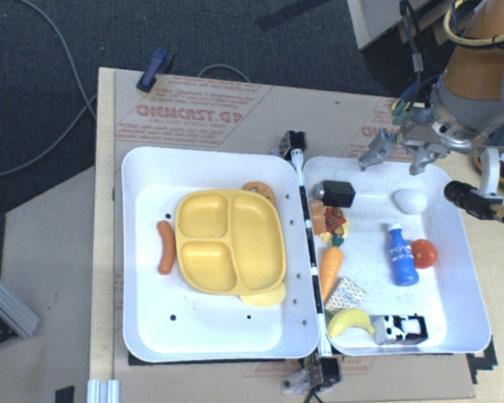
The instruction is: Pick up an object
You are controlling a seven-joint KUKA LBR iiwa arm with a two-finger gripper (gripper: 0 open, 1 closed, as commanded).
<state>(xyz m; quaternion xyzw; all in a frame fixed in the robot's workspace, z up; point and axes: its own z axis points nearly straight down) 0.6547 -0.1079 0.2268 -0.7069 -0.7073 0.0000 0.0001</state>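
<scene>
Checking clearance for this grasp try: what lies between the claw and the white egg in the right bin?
In the camera view, just bare white bin wall and floor. The claw, fingers spread, hangs over the far rim; the white egg lies just below it.

text: red print "CHEMCAST GP" | on: brown board (pixel 241 117) on the table, behind the bins | smaller red lines beneath: too small to read

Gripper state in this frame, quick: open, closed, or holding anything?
Gripper: open, jaws spread apart with nothing between them, above the far edge of the right bin.
</scene>
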